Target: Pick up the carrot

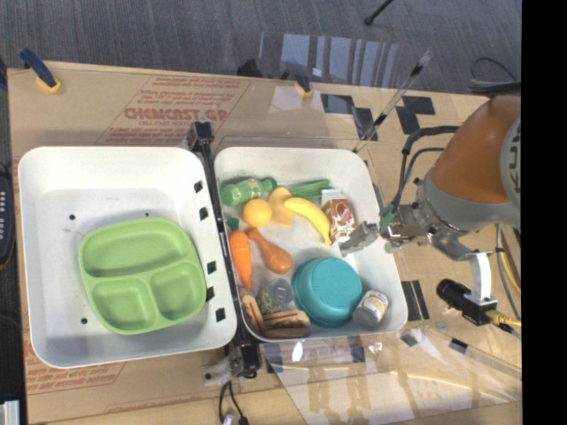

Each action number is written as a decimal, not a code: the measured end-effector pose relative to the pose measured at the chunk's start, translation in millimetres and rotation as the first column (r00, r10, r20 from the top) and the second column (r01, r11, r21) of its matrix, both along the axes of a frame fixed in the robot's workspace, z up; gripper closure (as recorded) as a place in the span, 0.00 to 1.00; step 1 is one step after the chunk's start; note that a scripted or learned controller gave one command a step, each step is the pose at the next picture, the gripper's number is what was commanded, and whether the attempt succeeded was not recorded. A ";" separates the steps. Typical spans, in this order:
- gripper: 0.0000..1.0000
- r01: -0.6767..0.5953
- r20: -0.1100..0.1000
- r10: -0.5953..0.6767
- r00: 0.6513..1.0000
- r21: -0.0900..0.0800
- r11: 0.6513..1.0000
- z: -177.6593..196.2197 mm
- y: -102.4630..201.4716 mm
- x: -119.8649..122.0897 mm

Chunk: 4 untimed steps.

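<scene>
Orange carrot (241,257) sits at right bin (292,159) left wall, well apart from your gripper (361,236) near banana (309,215); can't tell its state.

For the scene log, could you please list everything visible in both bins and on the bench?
carrot: 1, orange, right bin's left edge
banana: 1, yellow, right bin middle
lemon: 1, yellow, left of banana
bowl: 1, teal, right bin front
drumstick: 1, brown-orange, beside carrot
green bottle: 1, right bin rear
divided plate: 1, green, left bin
bins: 2, white, side by side
gripper: 1, grey, over right bin's right side
</scene>
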<state>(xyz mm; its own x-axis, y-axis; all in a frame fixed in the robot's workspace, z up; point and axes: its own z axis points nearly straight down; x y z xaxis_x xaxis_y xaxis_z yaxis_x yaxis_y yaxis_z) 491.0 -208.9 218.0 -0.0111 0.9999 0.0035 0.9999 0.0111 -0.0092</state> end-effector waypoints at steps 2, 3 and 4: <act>0.00 0.077 -0.001 -0.077 0.997 -0.002 0.997 -128.3 97.6 39.7; 1.00 0.072 -0.008 -0.072 0.997 -0.003 0.997 -118.5 96.6 39.0; 1.00 0.215 0.007 -0.215 0.977 0.000 0.977 -2.6 173.0 68.1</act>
